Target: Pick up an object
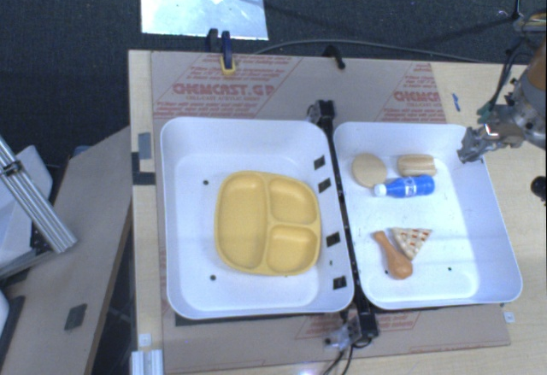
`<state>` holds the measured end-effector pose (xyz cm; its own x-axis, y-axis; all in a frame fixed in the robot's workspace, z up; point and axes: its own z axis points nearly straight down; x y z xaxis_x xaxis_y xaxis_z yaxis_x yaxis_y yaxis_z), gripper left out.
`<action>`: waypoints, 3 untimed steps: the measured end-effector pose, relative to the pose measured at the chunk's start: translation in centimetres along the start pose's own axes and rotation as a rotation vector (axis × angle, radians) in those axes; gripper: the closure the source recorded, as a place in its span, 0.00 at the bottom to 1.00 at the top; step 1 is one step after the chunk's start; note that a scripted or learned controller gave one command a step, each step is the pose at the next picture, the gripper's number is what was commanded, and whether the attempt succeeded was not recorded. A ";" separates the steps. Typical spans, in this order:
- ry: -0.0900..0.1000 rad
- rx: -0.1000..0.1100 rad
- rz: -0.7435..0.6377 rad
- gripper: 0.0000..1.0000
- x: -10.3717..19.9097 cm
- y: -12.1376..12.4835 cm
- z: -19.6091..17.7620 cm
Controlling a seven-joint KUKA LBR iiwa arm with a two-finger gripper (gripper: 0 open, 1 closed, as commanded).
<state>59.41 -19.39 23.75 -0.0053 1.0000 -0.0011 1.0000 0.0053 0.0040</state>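
Observation:
The right bin (pixel 491 219) holds several small items: a round tan cookie (pixel 369 168), a bread roll (pixel 416 164), a blue bottle (pixel 408 187) lying on its side, a waffle wedge (pixel 413 240) and an orange drumstick (pixel 393 256). My gripper (pixel 475 145) hangs over the right bin's upper right rim, to the right of the bread roll and apart from every item. Nothing shows between its fingers.
The left bin (pixel 184 194) holds a yellow divided plate (pixel 267 222). Black clips run down the seam between the bins (pixel 329 194). A blue and yellow clamp (pixel 225 51) sits at the board's far edge. An aluminium frame (pixel 34 202) stands at the left.

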 end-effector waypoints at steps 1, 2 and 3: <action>0.002 0.000 -0.005 1.00 5.4 1.9 -0.5; 0.003 0.002 -0.004 1.00 10.8 2.7 0.9; 0.003 0.002 -0.004 1.00 15.9 3.6 1.9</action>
<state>62.97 -3.43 21.85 -0.0094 1.0000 0.0020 1.0000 0.0094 0.0016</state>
